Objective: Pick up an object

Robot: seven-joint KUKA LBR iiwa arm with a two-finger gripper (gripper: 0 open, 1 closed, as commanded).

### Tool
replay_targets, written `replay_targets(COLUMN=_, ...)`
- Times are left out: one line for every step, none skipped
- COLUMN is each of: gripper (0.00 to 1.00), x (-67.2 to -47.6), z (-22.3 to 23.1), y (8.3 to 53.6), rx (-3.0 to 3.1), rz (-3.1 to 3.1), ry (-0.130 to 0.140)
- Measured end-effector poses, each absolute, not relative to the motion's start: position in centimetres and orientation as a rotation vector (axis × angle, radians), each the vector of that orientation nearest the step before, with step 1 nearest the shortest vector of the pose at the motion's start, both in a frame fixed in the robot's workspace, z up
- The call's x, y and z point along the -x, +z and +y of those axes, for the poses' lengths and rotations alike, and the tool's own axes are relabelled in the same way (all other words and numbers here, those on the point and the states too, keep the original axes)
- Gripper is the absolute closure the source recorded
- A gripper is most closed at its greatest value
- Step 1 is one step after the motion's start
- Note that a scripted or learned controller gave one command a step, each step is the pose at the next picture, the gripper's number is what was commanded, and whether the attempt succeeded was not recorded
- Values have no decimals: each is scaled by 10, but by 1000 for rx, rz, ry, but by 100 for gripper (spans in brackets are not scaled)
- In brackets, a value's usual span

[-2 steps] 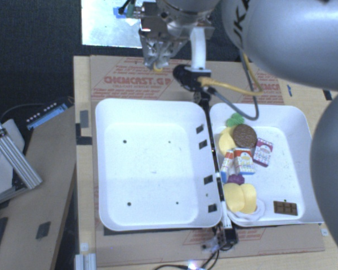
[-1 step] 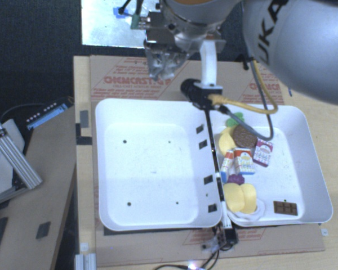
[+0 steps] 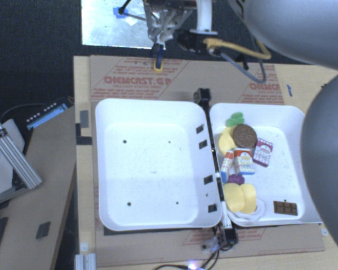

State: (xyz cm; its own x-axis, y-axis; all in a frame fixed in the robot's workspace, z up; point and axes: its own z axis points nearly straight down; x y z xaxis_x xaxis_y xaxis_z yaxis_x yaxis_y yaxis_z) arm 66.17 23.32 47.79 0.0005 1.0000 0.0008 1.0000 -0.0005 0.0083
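Two white bins (image 3: 152,167); right bin's heap includes one round cookie (image 3: 244,135); hand (image 3: 158,61) state unclear.

Robotics lab, white bins (image 3: 152,108) on cardboard-covered bench (image 3: 135,77), aluminium framing (image 3: 14,156)

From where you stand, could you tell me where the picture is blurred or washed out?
Camera view: the arm looms close and out of focus at the right; the left bin is bright with little shading; small items in the right bin look soft; the hand is slightly blurred.
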Motion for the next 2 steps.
replay_targets(gripper=100, x=-593, z=235, y=517, rx=-2214, rz=2229, ry=6)
replay_targets(gripper=100, x=-488, z=235, y=350, rx=-2219, rz=2237, ry=-29)
